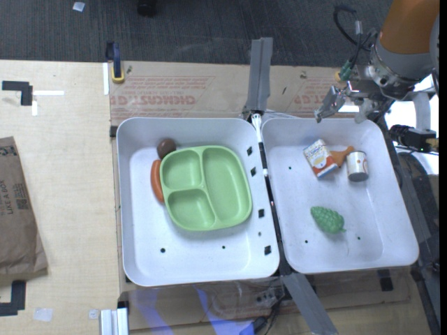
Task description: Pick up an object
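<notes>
- Gripper (343, 107) at 1 o'clock, above the far rim of the right bin (391, 257), fingers spread, gripping nothing.
- In right bin: small carton (318, 158), orange piece (341, 155), silver can (357, 166) clustered toward 12; green bumpy object (327, 219) toward 6.
- In left bin (140, 250): green divided plate (207, 185), sausage (156, 180) and brown ball (166, 147) at its 9–10.

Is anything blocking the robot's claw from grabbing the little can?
Nothing visible does. The gripper hangs above the far edge of the right bin. The can lies below it, uncovered, with a small carton and an orange piece right beside it.
</notes>
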Tool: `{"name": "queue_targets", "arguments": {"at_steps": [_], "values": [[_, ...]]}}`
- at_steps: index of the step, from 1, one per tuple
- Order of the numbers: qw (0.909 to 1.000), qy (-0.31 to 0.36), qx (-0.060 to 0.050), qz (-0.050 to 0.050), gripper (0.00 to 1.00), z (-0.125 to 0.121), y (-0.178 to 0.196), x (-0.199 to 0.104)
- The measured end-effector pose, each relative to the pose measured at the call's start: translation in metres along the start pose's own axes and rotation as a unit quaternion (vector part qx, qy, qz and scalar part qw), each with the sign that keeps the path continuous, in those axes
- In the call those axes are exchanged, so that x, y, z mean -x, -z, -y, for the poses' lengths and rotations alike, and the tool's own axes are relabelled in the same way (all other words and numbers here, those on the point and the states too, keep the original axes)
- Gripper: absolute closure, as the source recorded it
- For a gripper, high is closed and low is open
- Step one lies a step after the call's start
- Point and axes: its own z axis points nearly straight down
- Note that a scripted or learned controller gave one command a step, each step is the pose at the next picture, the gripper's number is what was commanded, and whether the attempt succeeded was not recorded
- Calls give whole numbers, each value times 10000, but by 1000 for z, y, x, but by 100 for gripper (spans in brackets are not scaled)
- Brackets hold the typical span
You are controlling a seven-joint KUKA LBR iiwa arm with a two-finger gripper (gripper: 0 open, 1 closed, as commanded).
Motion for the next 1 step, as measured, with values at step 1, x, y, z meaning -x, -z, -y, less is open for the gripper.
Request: {"name": "queue_targets", "arguments": {"at_steps": [1], "values": [[9999, -101, -2, 2, 0, -16, -122, 42]]}}
